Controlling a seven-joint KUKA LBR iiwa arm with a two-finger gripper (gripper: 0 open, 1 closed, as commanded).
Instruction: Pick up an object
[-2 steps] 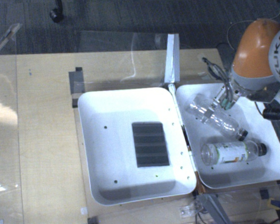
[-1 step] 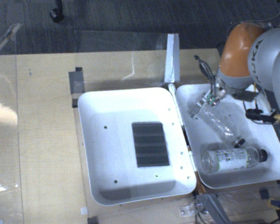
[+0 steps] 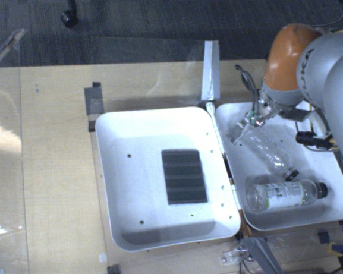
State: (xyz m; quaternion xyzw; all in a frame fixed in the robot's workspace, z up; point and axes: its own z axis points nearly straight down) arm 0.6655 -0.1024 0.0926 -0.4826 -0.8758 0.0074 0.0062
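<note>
Two shallow white bins sit side by side on the wooden worktop (image 3: pixel 57 191). The left bin (image 3: pixel 120 167) carries a dark ribbed rectangular panel (image 3: pixel 184 175) lying flat near its centre. The right bin (image 3: pixel 338 205) holds two clear plastic bottles. One bottle (image 3: pixel 284 193), with a white label and a dark cap pointing to the bin's right edge, lies on its side along the near edge. The second bottle (image 3: pixel 268 149), unlabelled and crumpled, lies diagonally from the far left corner toward the bin's centre, its dark cap end just beside the labelled bottle.

The arm (image 3: pixel 314 61) enters over the far right corner of the right bin. The gripper (image 3: pixel 255 117) sits low at the far left corner of that bin, at the upper end of the crumpled bottle. Whether the jaws are apart or together cannot be told, nor whether they touch the bottle.
</note>
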